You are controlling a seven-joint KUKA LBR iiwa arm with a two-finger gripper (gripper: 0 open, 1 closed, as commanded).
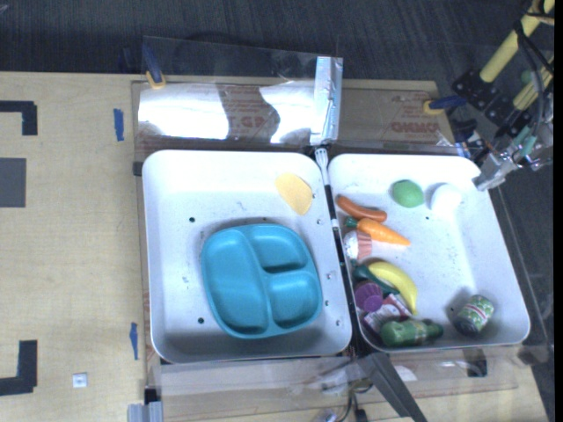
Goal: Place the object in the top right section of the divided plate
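A blue divided plate [261,280] lies in the left bin [167,236], its top right section [283,250] bare. A pale yellow, flat object [296,192] rests on the bin floor just above the plate, near the wall between the bins. My gripper [494,170] hangs over the upper right corner of the right bin [501,262], far from the plate, with nothing visibly in it. Cables and the wrist hide most of it.
The right bin holds a green ball [407,192], a white piece [444,197], an orange sausage [361,208], a carrot [383,232], a banana [393,280], a purple piece [369,300], a green bottle-like toy [409,331] and a patterned can [475,314]. A shiny clear sheet [237,104] stands behind the left bin.
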